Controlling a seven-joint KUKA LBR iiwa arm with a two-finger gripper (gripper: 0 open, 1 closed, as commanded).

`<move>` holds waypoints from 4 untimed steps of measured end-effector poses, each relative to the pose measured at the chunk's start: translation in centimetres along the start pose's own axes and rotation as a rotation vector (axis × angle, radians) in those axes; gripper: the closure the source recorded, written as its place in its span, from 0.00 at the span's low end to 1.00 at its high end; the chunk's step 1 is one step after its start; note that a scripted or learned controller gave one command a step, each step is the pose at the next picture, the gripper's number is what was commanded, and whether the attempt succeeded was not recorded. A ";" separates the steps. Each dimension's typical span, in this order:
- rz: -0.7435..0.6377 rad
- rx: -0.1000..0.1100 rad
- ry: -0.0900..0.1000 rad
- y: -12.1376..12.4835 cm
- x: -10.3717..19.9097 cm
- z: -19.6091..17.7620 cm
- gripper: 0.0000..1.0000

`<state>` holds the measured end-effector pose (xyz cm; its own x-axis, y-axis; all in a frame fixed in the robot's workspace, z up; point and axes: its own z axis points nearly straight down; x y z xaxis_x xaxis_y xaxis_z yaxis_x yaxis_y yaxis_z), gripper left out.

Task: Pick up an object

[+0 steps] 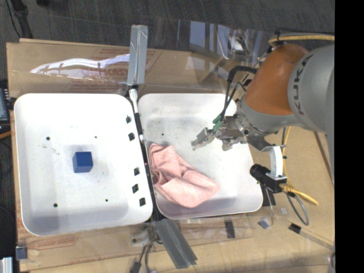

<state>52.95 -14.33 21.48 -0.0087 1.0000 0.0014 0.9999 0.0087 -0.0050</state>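
A crumpled pink cloth [177,176] lies in the right bin [170,110], against its left wall and near the front. A small blue cube [83,161] sits in the left bin [34,112], near its middle. My gripper [209,136] hangs over the middle of the right bin, up and to the right of the cloth, pointing left. Its fingers stand apart with nothing between them. The grey arm with its orange band [273,84] reaches in from the right.
A row of black clips [136,152] runs along the divide between the two bins. A clear plastic sheet [85,67] lies on the cardboard behind the left bin. Cables and a black fitting [267,178] sit off the right bin's right rim.
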 end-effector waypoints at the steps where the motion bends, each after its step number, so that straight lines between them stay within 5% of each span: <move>1: -0.094 0.001 0.000 -0.3 -0.5 9.6 0.00; 2: -0.175 -0.006 0.000 -5.1 -1.0 12.2 0.00; 3: -0.182 -0.005 0.001 -5.0 -1.0 11.2 1.00; 4: -0.182 -0.006 0.001 -5.0 -1.0 11.2 0.00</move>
<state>47.87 -15.32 10.29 -0.1896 0.9819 0.0023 0.9819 0.1896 0.0009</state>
